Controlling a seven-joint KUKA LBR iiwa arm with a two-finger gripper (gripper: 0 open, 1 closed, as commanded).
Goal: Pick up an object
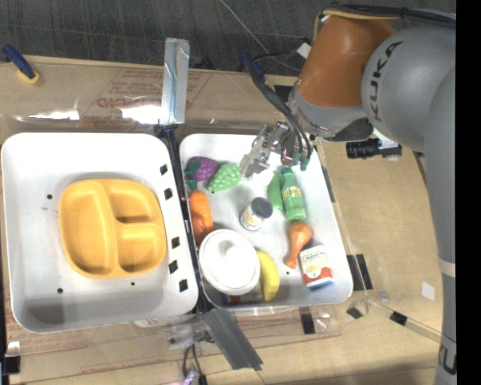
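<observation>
The yellow tray (112, 224) looks like smooth, glossy plastic, as do the two white bins (16, 215). The tabletop (385, 239) appears matt brown cardboard with shiny tape (175, 83).

The divided tray (115, 226) lies in the left bin (24, 159). In the right bin (337, 239), the small jar (256, 213) sits centrally: bottle (289, 195) at 2 o'clock, grapes (212, 172) at 10 o'clock, bowl (228, 261) at 7 o'clock, carton (316, 266) at 4 o'clock.

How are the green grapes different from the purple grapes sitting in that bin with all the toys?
The green grapes lie nearer the hand; the purple grapes sit against the bin's left wall. The green bunch looks paler and a bit longer, the purple darker and rounder. Both are toy bunches, lying side by side and touching.
</observation>
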